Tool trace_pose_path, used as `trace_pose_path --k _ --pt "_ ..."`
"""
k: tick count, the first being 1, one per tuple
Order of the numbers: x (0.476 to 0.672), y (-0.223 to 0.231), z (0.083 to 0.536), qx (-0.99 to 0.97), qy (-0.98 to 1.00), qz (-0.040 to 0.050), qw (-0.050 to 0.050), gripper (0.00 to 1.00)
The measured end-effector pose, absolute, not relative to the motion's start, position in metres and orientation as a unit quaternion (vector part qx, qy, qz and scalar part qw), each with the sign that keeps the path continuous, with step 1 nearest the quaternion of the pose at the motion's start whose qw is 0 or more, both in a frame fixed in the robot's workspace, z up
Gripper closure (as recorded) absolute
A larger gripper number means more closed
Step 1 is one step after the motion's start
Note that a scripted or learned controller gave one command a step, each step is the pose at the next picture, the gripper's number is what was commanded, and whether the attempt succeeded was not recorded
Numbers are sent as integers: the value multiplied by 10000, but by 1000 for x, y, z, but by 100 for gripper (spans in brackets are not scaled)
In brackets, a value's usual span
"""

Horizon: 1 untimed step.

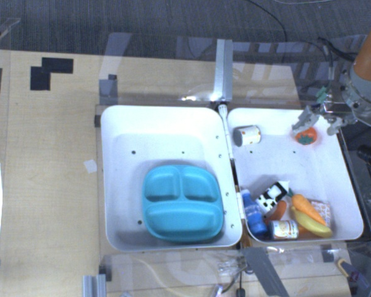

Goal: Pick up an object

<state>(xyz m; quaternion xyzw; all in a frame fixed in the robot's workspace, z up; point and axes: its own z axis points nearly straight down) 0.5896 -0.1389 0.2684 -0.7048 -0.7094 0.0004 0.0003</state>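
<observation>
Between the spread fingers of the open hand (317, 121), a small orange-and-teal object (307, 136), on the right bin's (284, 159) floor.

Grey arm (366, 85) with orange band above wrist enters from right edge, upper part of view. Wrist angled down-left. Two-finger metal claw (317, 120) at arm tip, fingers (303, 119) spread apart, pointing downward, nothing between them.
</observation>
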Motion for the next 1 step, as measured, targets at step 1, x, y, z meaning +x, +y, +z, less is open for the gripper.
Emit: trace_pose_path --k 1 --pt "553 -134 94 -7240 -6898 -2 5 0"
